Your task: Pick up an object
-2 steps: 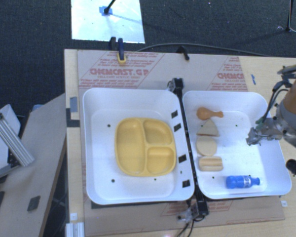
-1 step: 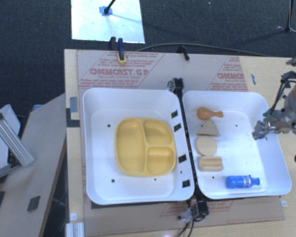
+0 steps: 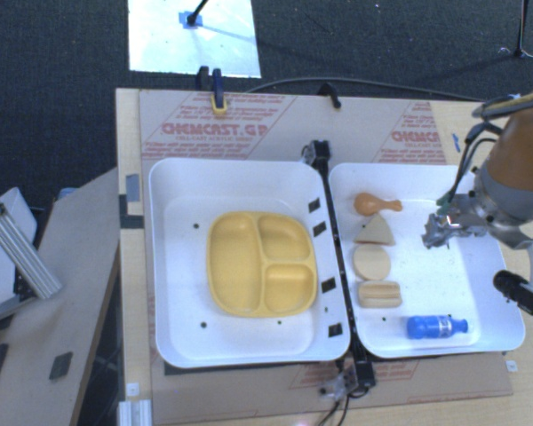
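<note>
**Right bin has five candidates, gripper's hanging over the bare patch**

So here's where we're at. The gripper (image 3: 437, 232) sits over the right bin (image 3: 480, 282), above bare white floor, well apart from the toys on that bin's left side. Whether it's released or clenched we honestly can't tell, it's just a small dark metal blob from up here, and nothing looks held.

The pickable stuff runs down in a column: an orange drumstick (image 3: 376, 205) at the top, a tan wedge (image 3: 375, 230) just below it, a round beige disc (image 3: 370, 262), then a hot-dog-looking bun (image 3: 378, 294). A blue bottle (image 3: 436, 327) lies on its side near the front edge, off by itself.

Our guess is these are all light, hard plastic play food, so stiff and a bit slick. The disc looks flat and awkward to pinch. We'd go for the bottle across its body, since it's isolated, though it may roll. The drumstick's thin handle is another decent bet.

The left bin (image 3: 186, 185) only carries the yellow divided tray (image 3: 262, 264).
</note>
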You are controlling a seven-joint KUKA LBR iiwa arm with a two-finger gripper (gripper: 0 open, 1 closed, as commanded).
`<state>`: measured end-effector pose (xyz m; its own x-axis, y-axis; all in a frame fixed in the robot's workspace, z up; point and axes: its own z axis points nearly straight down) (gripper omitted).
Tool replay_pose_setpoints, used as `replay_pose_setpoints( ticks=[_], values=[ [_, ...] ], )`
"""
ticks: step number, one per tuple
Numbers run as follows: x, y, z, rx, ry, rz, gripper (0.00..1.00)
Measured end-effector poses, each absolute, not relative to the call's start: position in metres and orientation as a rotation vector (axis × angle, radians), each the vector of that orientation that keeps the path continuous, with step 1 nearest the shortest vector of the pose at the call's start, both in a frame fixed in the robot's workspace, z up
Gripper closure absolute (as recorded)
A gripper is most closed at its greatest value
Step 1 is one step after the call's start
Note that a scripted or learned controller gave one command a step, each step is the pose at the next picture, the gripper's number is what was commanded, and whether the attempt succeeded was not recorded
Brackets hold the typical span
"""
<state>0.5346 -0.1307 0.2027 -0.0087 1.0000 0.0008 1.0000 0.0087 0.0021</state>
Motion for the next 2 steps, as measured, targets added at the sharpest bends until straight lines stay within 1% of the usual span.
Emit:
replay_pose_setpoints(
  ticks=[1, 2],
  values=[
    [0.557, -0.084, 0.212, 2.209, 2.231, 0.006, 1.00],
    [0.565, -0.031, 0.224, 2.210, 2.232, 0.006, 1.00]
  ],
)
